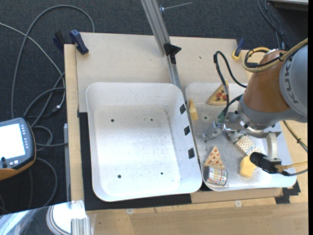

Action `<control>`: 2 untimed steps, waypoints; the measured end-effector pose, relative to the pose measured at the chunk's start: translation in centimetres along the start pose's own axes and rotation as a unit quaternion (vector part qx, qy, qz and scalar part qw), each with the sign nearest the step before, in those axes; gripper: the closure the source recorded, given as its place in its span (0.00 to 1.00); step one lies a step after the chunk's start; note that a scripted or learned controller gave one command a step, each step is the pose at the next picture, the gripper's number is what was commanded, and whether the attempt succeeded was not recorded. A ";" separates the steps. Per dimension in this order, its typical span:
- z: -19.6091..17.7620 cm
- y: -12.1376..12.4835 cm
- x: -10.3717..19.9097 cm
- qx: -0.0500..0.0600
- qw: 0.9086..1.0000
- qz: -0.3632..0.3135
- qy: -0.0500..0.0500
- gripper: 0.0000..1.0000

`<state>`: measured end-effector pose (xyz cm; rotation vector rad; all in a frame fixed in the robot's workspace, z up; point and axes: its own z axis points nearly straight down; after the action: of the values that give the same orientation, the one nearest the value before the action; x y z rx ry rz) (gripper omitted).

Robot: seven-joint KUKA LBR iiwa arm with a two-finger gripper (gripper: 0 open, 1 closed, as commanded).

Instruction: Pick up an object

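While the grey two-finger gripper, grip state undeterminable, hovers mid-bin, the pizza-slice toy lies near the right white bin's front edge; crowding neighbours risk a missed grasp.

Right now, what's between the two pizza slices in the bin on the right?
In the camera view, the gripper sits between the upper pizza slice and the lower pizza slice, over the white floor of the right bin.
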<state>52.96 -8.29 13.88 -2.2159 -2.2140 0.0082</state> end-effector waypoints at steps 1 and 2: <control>5.0 -0.1 0.1 -0.001 1.000 0.000 0.000 0.00; 3.6 0.1 0.1 -0.005 1.000 -0.001 0.000 1.00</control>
<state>53.02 -8.19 10.32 -2.2199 -2.2204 -0.0020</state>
